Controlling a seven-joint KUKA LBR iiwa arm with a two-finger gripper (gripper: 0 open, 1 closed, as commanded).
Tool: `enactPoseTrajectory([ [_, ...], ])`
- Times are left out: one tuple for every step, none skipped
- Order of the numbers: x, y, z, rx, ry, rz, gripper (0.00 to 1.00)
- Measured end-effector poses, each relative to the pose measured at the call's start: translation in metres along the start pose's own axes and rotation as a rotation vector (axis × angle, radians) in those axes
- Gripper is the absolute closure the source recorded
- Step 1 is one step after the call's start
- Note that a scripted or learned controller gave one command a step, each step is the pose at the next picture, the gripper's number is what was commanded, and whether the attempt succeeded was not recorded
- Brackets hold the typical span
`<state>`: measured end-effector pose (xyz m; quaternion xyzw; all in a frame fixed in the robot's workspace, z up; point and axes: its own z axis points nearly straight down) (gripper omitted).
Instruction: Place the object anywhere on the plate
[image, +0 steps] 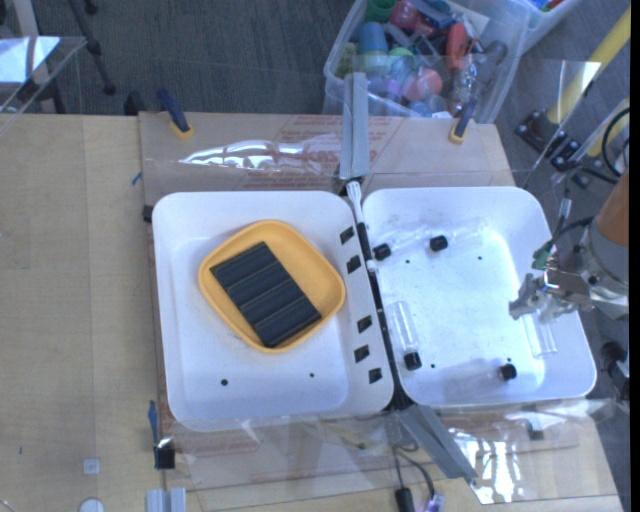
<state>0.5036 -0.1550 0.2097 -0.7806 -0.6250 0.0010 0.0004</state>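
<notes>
Two shallow white bins side by side on a wooden bench (70, 300) — left bin (180, 380), right bin (480, 215). Grey divider bar (353, 140) running down to the seam between them, small black tabs along it. Clear plastic tub (430, 55) of mixed coloured items beyond the far edge, just behind the right bin. Blue-and-orange clamps at the far edge — one far left (172, 112), one further right (461, 122). Clear film (250, 155) taped behind the bins.
</notes>
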Motion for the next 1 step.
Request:
enactPoseTrajectory([
  [0.0000,0.0000,-0.0001,0.000,0.000,0.000,0.00],
])
